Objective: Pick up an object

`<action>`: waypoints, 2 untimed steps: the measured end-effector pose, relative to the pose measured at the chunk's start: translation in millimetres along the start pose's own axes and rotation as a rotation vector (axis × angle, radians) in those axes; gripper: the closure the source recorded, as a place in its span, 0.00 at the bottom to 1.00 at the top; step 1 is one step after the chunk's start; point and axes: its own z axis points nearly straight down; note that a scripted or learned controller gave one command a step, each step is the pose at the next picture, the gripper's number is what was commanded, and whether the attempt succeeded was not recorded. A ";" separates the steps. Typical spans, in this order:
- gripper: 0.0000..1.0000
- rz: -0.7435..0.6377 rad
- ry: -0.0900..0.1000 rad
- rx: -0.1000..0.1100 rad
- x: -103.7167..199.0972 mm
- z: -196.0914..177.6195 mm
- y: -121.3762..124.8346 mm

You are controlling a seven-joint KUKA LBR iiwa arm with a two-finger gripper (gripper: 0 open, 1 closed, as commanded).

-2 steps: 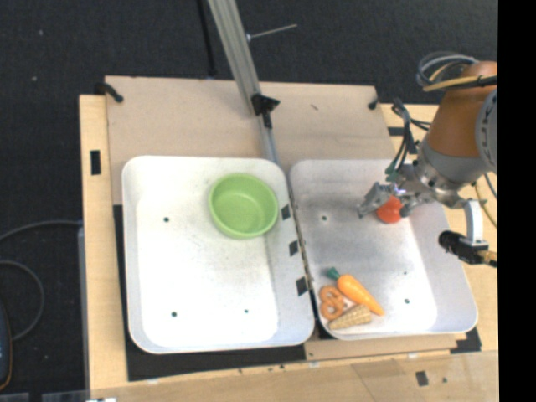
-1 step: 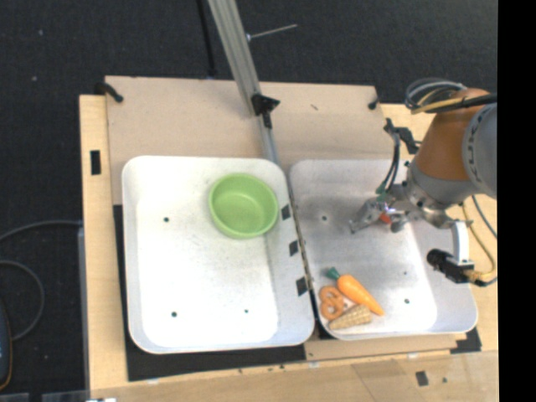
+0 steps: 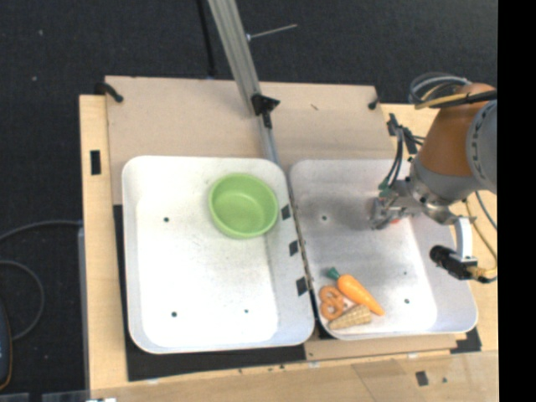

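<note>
A green bowl [image 3: 243, 206] sits upright near the back right of the left bin [image 3: 151, 249]. In the right bin [image 3: 419, 308], close to its front left corner, lie an orange carrot [image 3: 360, 293] with a green top, an orange pretzel-shaped piece [image 3: 332, 302] and a pale corn cob [image 3: 353, 316], all bunched together. My gripper [image 3: 385, 213] hangs over the back middle of the right bin, well behind the carrot group, under the orange-banded wrist. Nothing shows between its tips.
A slanted metal rail [image 3: 239, 48] runs from the top of the view down to the gap between the bins. A cardboard sheet [image 3: 209, 115] lies behind both bins. Cables loop at the arm's wrist [image 3: 440, 86].
</note>
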 end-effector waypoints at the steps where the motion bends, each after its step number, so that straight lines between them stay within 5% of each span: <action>1: 1.00 -0.006 -0.001 -0.001 -9.5 -52.5 -3.5; 2: 1.00 -0.004 -0.001 0.002 -18.3 -107.8 -6.4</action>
